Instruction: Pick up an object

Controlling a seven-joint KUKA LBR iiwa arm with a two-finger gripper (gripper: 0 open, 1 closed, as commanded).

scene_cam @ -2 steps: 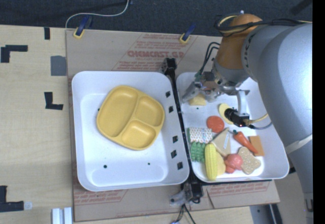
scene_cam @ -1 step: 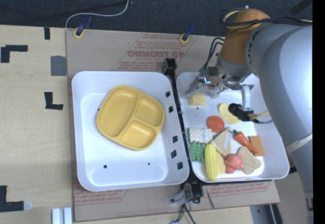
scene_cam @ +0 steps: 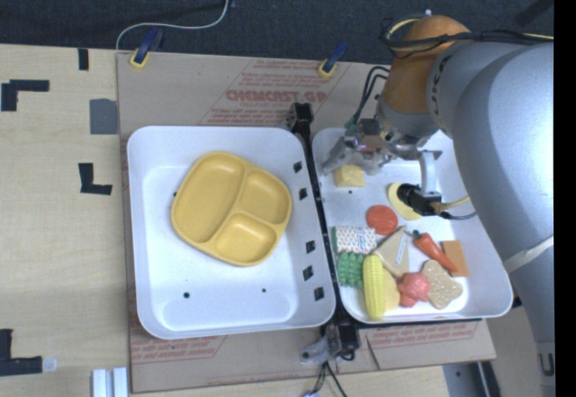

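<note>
yellow plate (scene_cam: 231,208), white bins (scene_cam: 153,296), orange carrot (scene_cam: 434,250), yellow corn (scene_cam: 373,285)

Cardboard sheet (scene_cam: 270,94) under the bins: red print, upside down, too blurred to read with certainty.
Other surfaces: no legible text.

You've got the grey arm's two-finger gripper (scene_cam: 353,150) low in the right white bin (scene_cam: 490,292), upper centre-right of frame, just above a pale yellow block (scene_cam: 350,176). Toy food clusters lower right: corn cob (scene_cam: 373,286), orange carrot (scene_cam: 431,248), red tomato slice (scene_cam: 382,219). A yellow divided plate (scene_cam: 231,207) sits in the left white bin (scene_cam: 153,287).
</note>
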